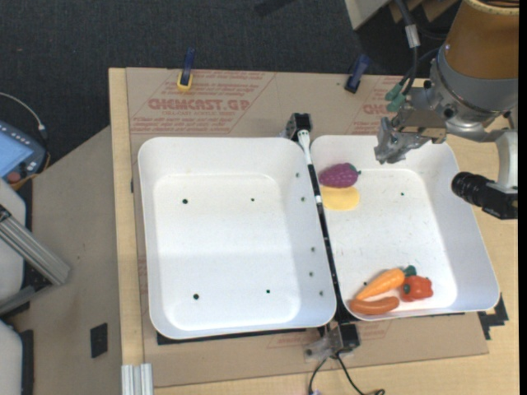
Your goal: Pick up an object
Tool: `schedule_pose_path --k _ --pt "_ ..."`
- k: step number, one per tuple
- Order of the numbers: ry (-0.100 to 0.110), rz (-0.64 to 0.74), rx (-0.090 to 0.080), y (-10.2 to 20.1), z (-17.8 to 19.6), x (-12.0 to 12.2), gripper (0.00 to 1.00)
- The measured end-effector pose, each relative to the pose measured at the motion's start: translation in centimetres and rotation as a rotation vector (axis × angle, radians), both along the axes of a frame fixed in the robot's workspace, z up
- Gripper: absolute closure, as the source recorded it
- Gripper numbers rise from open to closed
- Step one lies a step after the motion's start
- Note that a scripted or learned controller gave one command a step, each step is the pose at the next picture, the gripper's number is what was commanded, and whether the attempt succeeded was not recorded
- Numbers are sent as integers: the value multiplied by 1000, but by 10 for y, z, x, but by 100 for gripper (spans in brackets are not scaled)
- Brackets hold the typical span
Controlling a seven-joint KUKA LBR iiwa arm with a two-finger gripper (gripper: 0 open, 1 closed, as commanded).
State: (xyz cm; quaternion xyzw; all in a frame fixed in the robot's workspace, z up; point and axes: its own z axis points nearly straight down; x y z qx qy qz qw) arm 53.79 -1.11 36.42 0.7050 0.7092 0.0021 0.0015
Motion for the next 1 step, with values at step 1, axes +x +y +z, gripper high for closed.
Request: schedule_pose_path --k 1 --pt "-6 4 2 81 74 -6 100"
